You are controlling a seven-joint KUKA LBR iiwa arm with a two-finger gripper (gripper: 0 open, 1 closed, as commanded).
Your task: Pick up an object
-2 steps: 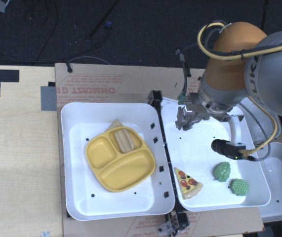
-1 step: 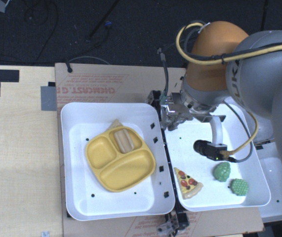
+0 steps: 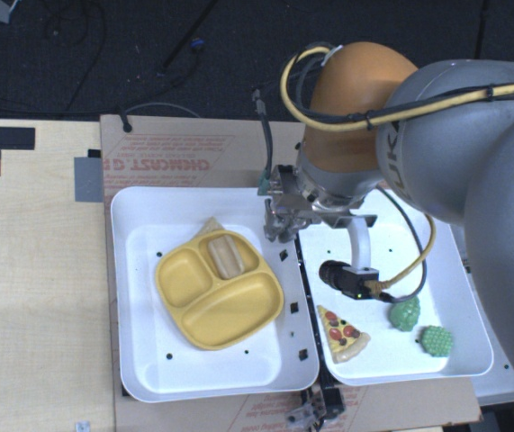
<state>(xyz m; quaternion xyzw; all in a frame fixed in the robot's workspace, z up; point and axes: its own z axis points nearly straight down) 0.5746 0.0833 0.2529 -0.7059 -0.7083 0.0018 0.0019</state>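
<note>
Claw (image 3: 279,228) state cannot tell from this angle; pizza slice (image 3: 341,333) lies flat below and right of it in the right bin (image 3: 473,354), probably light, stiff and thin, best pinched across its narrow edges.

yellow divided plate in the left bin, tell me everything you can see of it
The yellow divided plastic plate is rounded and split by raised ridges into three compartments: two small ones at the far side and one large one nearer the camera. It looks like smooth, matte plastic. It lies flat, turned at an angle, on the floor of the left white bin, towards its right side. A tan bread-like toy piece lies in the far right compartment, and a tan corner pokes out behind the far rim.
</note>
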